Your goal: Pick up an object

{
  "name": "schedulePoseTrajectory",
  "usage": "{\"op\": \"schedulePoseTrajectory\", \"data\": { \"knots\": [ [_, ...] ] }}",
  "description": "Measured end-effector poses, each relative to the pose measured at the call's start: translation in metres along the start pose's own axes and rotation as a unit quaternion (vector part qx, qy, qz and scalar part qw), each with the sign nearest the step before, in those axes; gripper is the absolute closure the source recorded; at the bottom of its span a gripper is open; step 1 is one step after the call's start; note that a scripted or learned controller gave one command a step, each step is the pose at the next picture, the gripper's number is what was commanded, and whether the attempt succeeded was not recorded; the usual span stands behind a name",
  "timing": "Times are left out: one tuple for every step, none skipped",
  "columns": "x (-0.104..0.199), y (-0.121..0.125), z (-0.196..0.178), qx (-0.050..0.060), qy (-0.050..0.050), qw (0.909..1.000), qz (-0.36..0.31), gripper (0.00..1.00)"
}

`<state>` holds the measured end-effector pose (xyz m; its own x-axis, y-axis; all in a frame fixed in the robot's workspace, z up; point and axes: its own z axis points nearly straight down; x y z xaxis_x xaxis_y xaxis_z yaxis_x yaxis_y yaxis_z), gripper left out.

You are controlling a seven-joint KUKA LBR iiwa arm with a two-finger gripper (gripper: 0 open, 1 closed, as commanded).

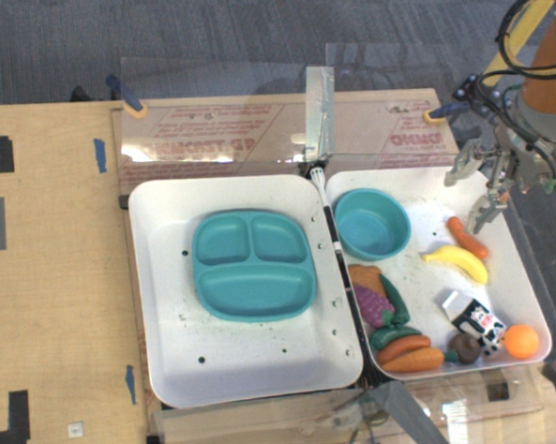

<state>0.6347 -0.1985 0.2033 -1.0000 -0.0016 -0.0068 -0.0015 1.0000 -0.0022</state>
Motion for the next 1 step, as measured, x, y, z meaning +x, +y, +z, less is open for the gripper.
{"op": "schedulePoseTrajectory", "data": {
  "knots": [
    [-0.0079,-0.0233,0.0986,0.002,-0.007,0.9991,-0.043,0.0]
  ]
}}
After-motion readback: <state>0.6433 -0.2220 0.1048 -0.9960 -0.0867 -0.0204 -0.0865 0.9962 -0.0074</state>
